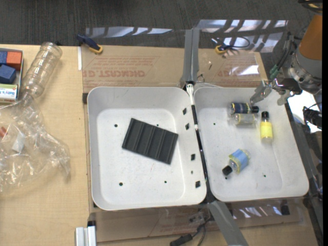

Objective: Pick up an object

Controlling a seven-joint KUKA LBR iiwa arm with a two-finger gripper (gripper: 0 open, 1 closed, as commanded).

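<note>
Over right bin (287,188) corner (far one): tool (262,90), yellow bottle (266,128) near.

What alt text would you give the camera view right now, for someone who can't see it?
The end effector hovers at the right bin's far right corner, near a small dark bottle, a yellow bottle and a blue bottle. The left bin holds a dark ribbed panel.

The grey arm (307,60) enters at the upper right of the frame, orange band uppermost, wrist angled down-left. Its gripper (262,94) points toward frame centre, metal fingers (256,96) slightly parted.
</note>
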